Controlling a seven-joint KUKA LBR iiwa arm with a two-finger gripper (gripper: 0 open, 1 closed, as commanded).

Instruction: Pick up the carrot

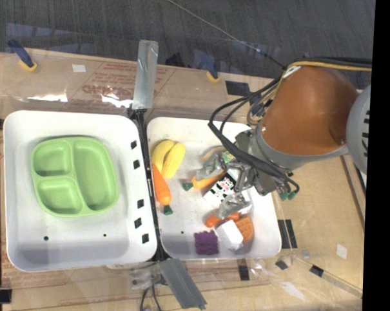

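Two carrots lie in the right bin (pixel 183 128). The larger carrot (pixel 161 185) rests by the bin's left wall, just below a yellow banana (pixel 168 157), with its green end pointing to the front. A smaller carrot (pixel 205 180) lies near the bin's middle, green tip to the left. My gripper (pixel 225 182) hangs low over this smaller carrot and is open, one finger behind the carrot's right end and the other in front of it. The carrot still looks to be resting on the bin floor.
Front right in the same bin are an orange piece (pixel 219 219), a waffle-like orange item (pixel 245 228), a white block (pixel 230 236) and purple grapes (pixel 206 242). The left bin (pixel 23 241) holds a green divided plate (pixel 75 175). Cables trail from the wrist.
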